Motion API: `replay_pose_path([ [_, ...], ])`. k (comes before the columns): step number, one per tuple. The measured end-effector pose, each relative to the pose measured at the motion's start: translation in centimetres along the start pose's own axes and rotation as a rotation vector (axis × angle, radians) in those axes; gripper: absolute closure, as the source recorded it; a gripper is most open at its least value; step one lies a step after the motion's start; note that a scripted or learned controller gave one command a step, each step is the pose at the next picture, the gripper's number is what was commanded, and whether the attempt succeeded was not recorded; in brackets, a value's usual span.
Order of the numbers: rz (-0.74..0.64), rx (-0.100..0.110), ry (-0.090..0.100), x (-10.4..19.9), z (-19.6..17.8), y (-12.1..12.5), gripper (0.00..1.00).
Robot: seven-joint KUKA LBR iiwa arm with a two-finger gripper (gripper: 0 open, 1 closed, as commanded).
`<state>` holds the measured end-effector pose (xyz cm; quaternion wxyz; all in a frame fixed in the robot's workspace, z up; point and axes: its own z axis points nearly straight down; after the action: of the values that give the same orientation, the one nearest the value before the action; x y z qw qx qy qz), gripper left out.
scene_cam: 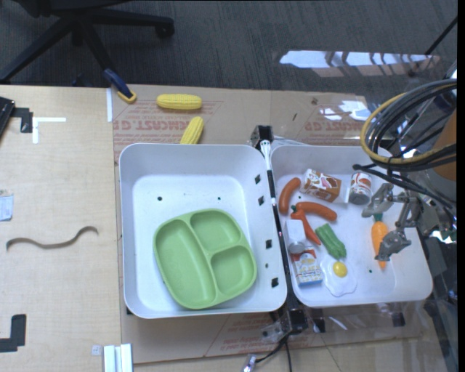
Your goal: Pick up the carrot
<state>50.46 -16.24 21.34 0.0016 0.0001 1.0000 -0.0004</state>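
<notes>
One carrot (379, 236) sits btwn the gripper (386, 229) fingers, spread wide. Grasp step imo; next they gotta close.

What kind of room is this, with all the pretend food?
Probably a robot lab. A gripper reaches over a white bin of toy food, including a carrot, with looped cables and an office chair nearby.

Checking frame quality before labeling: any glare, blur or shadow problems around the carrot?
Camera view: carrot sharp and evenly lit beside the gripper; bright window reflection on the floor above the right bin; soft shadows in the left bin.
</notes>
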Motion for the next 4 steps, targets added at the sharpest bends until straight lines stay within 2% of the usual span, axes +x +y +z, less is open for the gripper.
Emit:
replay_pose_path([
  [1, 0.025, 0.001, 0.0, -6.3, 10.5, -3.6, 0.0],
  [2, -0.133, 0.0, -0.001, -2.4, 12.1, -5.9, 0.0],
  [3, -0.139, 0.003, -0.008, -2.7, 11.0, -5.8, 1.0],
  [4, -0.142, 0.006, -0.014, -3.0, 10.0, -5.7, 1.0],
])
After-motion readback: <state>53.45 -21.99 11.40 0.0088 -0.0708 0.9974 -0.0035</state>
